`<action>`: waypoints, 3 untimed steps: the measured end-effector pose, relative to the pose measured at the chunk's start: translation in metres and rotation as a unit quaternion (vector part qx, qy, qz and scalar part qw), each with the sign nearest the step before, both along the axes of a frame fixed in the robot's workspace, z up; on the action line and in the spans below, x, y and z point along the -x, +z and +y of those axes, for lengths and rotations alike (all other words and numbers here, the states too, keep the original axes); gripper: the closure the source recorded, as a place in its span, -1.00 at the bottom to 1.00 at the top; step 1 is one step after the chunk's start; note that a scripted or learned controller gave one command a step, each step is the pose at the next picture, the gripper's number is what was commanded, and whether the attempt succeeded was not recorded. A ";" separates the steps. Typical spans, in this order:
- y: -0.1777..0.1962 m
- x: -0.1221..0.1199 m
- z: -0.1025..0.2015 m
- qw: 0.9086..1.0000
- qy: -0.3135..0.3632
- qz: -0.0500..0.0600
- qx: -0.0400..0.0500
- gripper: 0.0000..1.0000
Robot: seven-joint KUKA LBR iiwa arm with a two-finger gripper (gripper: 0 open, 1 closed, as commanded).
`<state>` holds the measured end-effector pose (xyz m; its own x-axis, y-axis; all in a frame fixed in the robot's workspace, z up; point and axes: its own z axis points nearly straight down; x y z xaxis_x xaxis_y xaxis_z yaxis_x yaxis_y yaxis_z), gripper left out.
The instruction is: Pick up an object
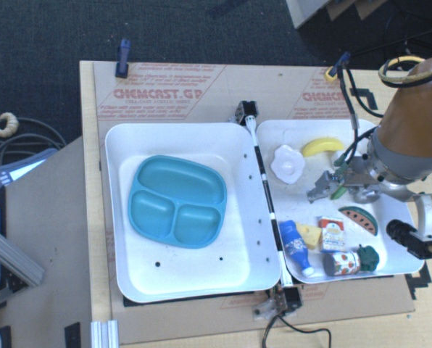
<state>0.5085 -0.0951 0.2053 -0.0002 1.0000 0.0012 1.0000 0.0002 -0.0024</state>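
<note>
Your hand sits low in the right bin, its fingers blurred against the arm; you cannot tell whether they are spread or closed. A green object beside it is mostly hidden. The banana lies just beyond the hand, the watermelon slice just nearer.

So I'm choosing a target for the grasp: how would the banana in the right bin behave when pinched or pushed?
The banana looks like smooth plastic toy food, so probably light and stiff, and possibly slippery. Its curved shape may make it spin or slide when pushed. It lies near the right bin's far wall, which could crowd the pincer.
</note>
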 end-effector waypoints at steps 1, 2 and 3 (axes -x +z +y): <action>-0.121 0.000 -0.031 1.000 0.000 -0.001 0.001 -1.00; -0.121 -0.062 -0.079 1.000 0.000 -0.001 0.000 -1.00; -0.121 -0.098 -0.102 1.000 0.001 0.000 0.000 -1.00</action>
<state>0.6060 -0.1966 0.0846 -0.0016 1.0000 0.0022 1.0000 0.0016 -0.0024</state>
